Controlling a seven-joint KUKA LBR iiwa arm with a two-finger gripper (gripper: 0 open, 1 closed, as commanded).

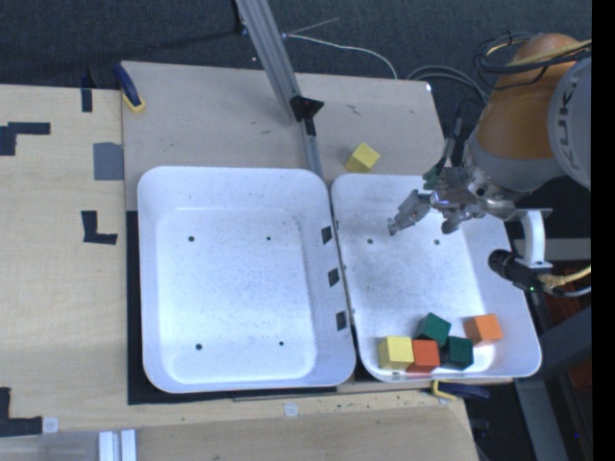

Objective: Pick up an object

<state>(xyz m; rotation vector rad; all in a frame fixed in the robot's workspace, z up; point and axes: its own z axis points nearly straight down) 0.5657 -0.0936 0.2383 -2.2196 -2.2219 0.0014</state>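
Blocks (432, 342) lie apart from the spread, bare end effector (425, 216).

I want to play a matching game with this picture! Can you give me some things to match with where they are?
Things:
1. yellow block
2. orange block
3. gripper
4. blue clamp

Places:
A. above the upper part of the right bin
B. bench's upper left corner
C. on the bench, behind the bins
D. right bin's lower right corner

Pairs: 1-C, 2-D, 3-A, 4-B
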